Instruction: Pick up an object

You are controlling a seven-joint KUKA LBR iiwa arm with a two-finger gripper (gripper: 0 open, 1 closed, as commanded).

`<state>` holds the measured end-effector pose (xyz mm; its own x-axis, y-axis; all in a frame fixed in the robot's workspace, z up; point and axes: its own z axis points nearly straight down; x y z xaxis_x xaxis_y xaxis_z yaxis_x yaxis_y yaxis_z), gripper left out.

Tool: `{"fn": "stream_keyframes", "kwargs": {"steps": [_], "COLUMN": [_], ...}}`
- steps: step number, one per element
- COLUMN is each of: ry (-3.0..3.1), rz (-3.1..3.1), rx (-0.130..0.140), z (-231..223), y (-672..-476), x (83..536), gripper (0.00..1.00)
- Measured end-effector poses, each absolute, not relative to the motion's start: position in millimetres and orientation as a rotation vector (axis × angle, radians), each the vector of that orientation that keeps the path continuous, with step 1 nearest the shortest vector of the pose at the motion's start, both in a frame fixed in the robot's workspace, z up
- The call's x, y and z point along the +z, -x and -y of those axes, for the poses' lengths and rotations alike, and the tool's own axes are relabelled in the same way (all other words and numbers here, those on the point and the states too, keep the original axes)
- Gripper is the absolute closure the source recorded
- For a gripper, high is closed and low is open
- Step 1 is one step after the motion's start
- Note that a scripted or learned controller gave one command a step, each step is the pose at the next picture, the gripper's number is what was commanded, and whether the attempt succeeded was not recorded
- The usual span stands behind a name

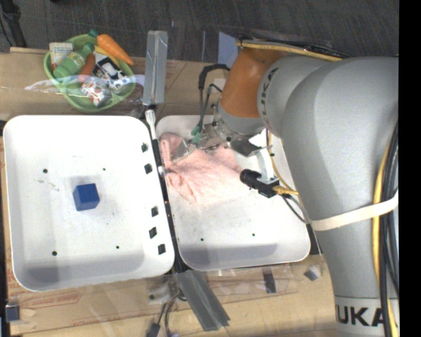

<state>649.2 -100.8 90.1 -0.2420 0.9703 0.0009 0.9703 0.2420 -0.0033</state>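
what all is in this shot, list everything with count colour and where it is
bins: 2, white, side by side on the bench
block: 1, blue, in the left bin, left of its middle
cloth: 1, pink, crumpled in the upper part of the right bin
bowl: 1, green, on the bench above the left bin
bowl contents: several, mixed colours incl. an orange carrot shape and a green item, piled in the bowl; the rest too small to name
bench: 1, brown board surface, under the bins
arm: 1, grey with orange band, reaching in from the right over the right bin
hand: 1, dark metal, low over the top edge of the cloth; grip cannot be told
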Motion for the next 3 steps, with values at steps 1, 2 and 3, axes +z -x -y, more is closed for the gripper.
{"fn": "stream_keyframes", "kwargs": {"steps": [1, 2, 3], "ry": [2.045, 1.945, 1.856], "rz": [2.38, 2.467, 2.531], "rx": [0.005, 0.0, 0.002], "z": [144.3, 177.7, 139.7], "y": [-656.7, -657.9, -632.1], "x": [111.3, 91.3, 90.5], "gripper": [0.0, 0.0, 0.0]}}
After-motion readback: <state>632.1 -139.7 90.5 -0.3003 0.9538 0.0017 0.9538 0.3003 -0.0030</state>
